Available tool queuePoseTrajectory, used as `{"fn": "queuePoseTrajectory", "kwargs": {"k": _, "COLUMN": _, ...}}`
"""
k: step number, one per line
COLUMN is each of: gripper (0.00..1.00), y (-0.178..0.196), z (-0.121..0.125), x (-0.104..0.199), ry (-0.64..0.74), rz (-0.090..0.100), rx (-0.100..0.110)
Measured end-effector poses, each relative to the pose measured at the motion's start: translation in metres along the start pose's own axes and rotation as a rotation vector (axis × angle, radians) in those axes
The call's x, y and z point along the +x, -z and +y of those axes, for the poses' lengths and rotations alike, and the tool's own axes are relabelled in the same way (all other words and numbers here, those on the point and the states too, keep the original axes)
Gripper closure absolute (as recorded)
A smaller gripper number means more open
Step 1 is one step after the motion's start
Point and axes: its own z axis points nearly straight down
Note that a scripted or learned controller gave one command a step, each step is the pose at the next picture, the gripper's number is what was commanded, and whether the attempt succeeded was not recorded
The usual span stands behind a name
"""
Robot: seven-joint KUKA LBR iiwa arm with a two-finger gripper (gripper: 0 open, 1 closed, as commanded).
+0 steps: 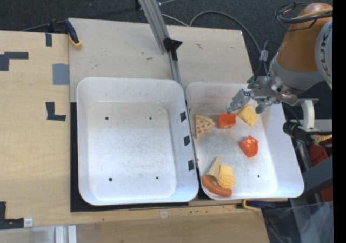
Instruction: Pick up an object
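Yellow block (248, 116): a cheese-like piece in the right bin (281, 179), near its far right corner, directly under the tool (250, 101); it looks like the object being targeted.
Tool: hangs just above the yellow block; whether it is released or clenched I cannot tell, and nothing is visibly held.
Arm (303, 47): grey with an orange band, reaching in over the counter's right edge, probably lined up for a descent.
Red pieces: one block (226, 121) just beside the yellow one, another (249, 146) nearer the bin's middle; the closeness of the first could crowd a grasp.
Waffle wedge (203, 125): lies against the right bin's left wall.
Near-edge cluster: a corn-like piece (225, 175) and a sausage (215, 186) touching at the bin's near left corner.
Left bin (130, 139): white, speckled, shallow.
Counter (32, 112): pale wood with grey tape marks on the left; a metal post (154, 12) slants in from the far edge.
Room: dark carpet beyond the far edge.
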Motion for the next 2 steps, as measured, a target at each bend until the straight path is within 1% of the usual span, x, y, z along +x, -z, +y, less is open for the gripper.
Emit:
{"fn": "queuePoseTrajectory", "kwargs": {"k": 1, "gripper": 0.0, "y": 0.0, "z": 0.0, "x": 0.0, "ry": 0.0, "rz": 0.0, "rx": 0.0}}
{"fn": "queuePoseTrajectory", "kwargs": {"k": 2, "gripper": 0.0, "y": -0.064, "z": -0.001, "x": 0.004, "ry": -0.001, "rz": 0.0, "rx": 0.007}}
